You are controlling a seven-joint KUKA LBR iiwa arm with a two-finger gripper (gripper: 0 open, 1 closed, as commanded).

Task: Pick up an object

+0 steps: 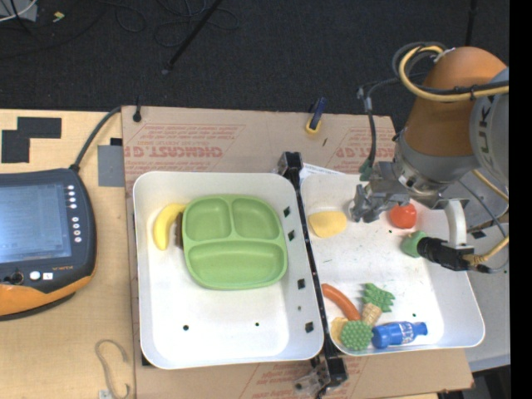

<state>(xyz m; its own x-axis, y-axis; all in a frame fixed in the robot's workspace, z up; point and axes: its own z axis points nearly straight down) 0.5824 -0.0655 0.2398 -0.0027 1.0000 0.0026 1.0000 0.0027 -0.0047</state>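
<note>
My gripper (364, 209) hangs over the back of the right bin (465, 322), just right of a pale yellow round object (327, 223). A red tomato-like ball (403, 215) lies right of the gripper, with a small green piece (411, 245) below it. Along the bin's front lie an orange sausage (340, 300), a pineapple toy (374, 301), a green textured ball (357, 335) and a blue bottle (399, 333). I see nothing between the fingers.
The left bin (166, 322) holds a green divided plate (233, 242) with a banana (165, 223) at its left edge. A teach pendant (41, 231) sits left of the bins. A black divider (304, 256) runs between the bins.
</note>
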